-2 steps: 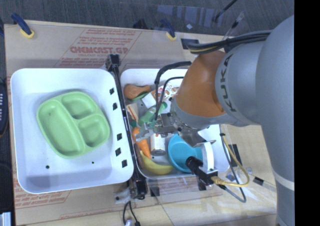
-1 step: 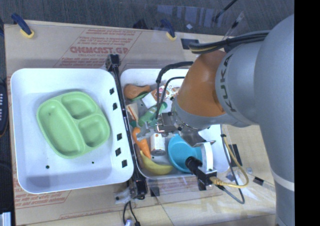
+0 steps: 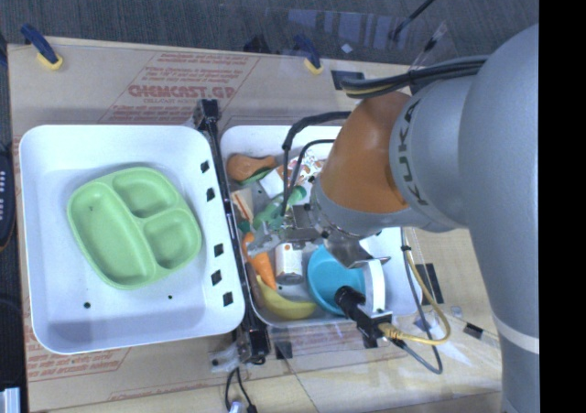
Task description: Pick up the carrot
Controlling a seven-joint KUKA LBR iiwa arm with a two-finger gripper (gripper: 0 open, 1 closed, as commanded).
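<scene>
Grey and bulky, my own arm with its orange band sits closest to the lens and covers much of the right-hand white bin. Below the band my hand is down among the clutter in that bin, and I cannot tell what state it is in, because the wrist hides most of it and the parts around it blur together.

The carrot, a short orange tapered piece, lies just beside my hand, toward the bin's near wall and close to the divider between the two bins. It looks to be resting on the bin floor, touching or nearly touching the yellow banana curved beyond it. Nothing shows it lifted or caught, so I judge the pick is not yet done: I am at the reaching or closing stage, and lifting it clear is left.

Beside my hand on the other side is a round blue bowl, partly under a black fitting. Away from the carrot, past my hand, lies a brown rounded piece, and something green and slender pokes out near my wrist; what either is I cannot make out. A small white can-like thing stands right by my hand.

Well off to the far side, the other white bin holds a pale green divided plastic tray. Both bins rest on the cardboard-covered surface.
</scene>
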